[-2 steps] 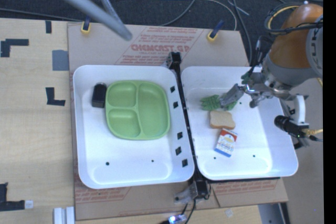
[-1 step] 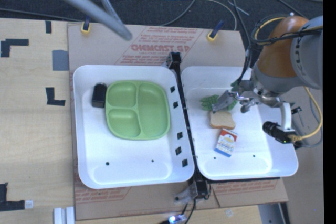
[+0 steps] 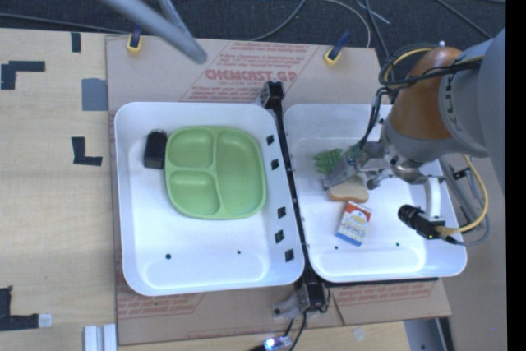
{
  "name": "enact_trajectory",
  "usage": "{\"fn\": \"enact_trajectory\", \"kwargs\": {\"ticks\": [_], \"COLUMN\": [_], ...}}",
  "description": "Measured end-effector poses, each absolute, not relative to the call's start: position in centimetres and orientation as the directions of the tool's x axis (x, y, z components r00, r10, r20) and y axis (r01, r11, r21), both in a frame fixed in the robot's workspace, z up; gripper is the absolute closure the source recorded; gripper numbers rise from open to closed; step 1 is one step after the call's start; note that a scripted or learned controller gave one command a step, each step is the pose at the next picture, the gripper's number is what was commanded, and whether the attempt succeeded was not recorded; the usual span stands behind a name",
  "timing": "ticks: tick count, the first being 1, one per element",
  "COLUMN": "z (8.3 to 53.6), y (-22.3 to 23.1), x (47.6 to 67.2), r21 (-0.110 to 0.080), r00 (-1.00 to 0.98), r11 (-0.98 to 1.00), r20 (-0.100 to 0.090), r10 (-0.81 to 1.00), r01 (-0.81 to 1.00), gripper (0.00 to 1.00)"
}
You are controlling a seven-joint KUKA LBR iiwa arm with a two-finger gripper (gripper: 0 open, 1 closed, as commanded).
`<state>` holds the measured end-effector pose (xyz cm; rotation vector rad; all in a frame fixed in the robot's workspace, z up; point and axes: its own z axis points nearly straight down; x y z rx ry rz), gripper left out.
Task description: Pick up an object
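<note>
- We see the tool [image 3: 362, 168] low in the right bin [image 3: 411, 259], above a tan object [image 3: 348, 192]; we cannot tell its state.
- A green tray [image 3: 216, 173] lies in the left bin [image 3: 197, 267].

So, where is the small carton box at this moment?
The small carton box lies in the right bin, near its front, just below the tan bread-like piece and left of the gripper.

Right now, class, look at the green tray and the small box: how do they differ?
The green tray lies in the left bin; the small box lies in the right bin.
The tray is far larger than the box.
The tray is plain green with three compartments; the box is white, red and blue.
Both lie flat on a bin floor.
</note>
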<state>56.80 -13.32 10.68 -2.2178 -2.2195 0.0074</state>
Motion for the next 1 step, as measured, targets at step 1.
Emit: {"fn": "enact_trajectory", "kwargs": {"ticks": [1], "z": [11.92], "y": [-13.19], "x": [56.91], "r21": [-0.003], "r00": [-0.003], "r11": [0.003], "r20": [0.001], "r10": [1.000], "r01": [1.000], "gripper": [1.00]}}
